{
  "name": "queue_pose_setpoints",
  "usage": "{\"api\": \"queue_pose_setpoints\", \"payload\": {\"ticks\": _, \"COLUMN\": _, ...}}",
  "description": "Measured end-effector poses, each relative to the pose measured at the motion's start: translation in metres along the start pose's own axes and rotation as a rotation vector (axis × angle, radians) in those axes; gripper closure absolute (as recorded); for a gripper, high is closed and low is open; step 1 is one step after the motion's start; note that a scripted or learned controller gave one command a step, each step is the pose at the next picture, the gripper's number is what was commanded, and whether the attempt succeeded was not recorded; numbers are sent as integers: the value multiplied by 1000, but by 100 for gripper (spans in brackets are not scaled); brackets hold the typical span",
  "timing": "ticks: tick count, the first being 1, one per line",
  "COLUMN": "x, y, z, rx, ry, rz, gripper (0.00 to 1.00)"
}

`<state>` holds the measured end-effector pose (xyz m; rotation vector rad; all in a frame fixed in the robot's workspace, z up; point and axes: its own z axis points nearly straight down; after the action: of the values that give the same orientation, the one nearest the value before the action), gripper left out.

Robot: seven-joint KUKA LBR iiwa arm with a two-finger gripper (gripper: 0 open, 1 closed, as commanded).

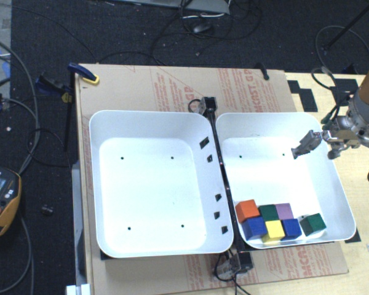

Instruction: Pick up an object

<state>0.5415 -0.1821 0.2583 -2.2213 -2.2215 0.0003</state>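
Observation:
Several coloured blocks are clustered at the front of the right bin (277, 165): an orange block (246, 209), a dark green block (269, 212), a purple block (284, 211), two blue blocks (254, 227), a yellow block (274, 229) and a green block (312, 224). My gripper (318, 149) hangs over the bin's right rear part, well behind the blocks. It is open, with nothing between its fingers (306, 144).
The left bin (150, 183) lies beside the right one, with a black divider strip (218, 171) between them. Both rest on a cardboard sheet (172, 91). Cables and a blue-yellow clamp (83, 74) sit beyond the sheet's back left corner.

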Motion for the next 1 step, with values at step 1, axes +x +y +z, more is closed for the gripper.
{"api": "queue_pose_setpoints", "payload": {"ticks": 1, "x": -12, "y": 111, "z": 45, "rx": 1, "ry": 0, "rz": -3, "gripper": 0}}
